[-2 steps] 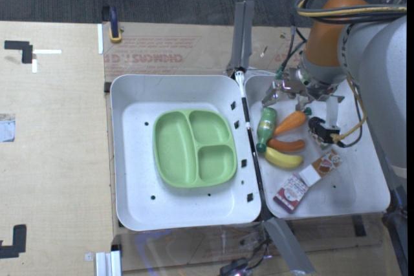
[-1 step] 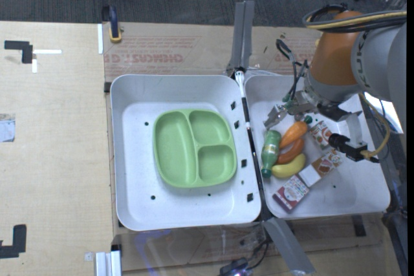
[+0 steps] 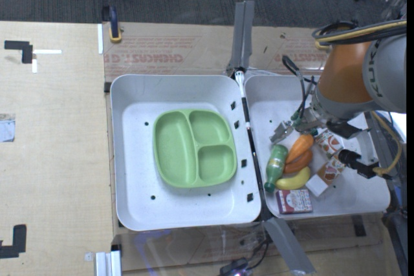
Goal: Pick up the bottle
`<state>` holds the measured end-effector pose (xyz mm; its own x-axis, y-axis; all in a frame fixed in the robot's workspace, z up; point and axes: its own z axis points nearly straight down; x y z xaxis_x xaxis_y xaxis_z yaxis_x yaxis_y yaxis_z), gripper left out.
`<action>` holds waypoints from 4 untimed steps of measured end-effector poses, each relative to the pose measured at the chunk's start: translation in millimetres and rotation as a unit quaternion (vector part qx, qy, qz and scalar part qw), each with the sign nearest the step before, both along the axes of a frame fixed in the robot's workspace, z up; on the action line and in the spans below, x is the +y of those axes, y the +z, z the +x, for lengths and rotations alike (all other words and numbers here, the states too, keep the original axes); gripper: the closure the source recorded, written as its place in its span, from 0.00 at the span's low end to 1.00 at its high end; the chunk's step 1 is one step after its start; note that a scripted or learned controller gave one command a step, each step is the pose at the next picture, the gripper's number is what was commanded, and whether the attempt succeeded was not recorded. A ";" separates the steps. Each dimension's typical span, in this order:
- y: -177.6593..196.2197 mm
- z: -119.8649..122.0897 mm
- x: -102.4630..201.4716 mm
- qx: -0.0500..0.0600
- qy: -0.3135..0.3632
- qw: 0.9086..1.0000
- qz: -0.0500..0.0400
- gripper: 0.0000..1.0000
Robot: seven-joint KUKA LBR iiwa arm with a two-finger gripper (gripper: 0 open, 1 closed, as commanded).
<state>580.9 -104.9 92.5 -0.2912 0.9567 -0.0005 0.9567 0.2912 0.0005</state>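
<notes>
A green bottle [image 3: 275,165] lies in the right bin [image 3: 259,106], near its left wall, its cap end pointing toward the front. It rests against an orange carrot-shaped toy [image 3: 299,150] and a yellow banana [image 3: 292,181]. My gripper [image 3: 283,132] hangs just behind the bottle's far end, over the bin floor, under the orange-banded wrist [image 3: 343,74]. Nothing of the bottle shows inside the gripper.
A green divided plate [image 3: 194,147] sits in the left bin [image 3: 129,139]. In the right bin, a red box [image 3: 294,201] lies at the front, with small cartons [image 3: 328,168] to the right of the carrot. Cables and a black part [image 3: 354,161] trail beside the arm.
</notes>
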 end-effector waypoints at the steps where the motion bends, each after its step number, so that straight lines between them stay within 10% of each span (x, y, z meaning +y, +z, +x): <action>1: -0.1 -51.7 3.3 0.000 0.043 0.999 0.000 0.00; 2: 23.5 -103.2 5.4 0.000 0.047 0.999 0.000 0.00; 3: 99.9 -102.5 64.2 -0.001 0.332 0.943 -0.001 0.00; 4: 99.6 -103.0 148.4 0.000 0.270 0.963 0.000 0.00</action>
<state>477.9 43.5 192.1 -0.7466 0.6652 -0.0012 0.6652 0.7466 0.0007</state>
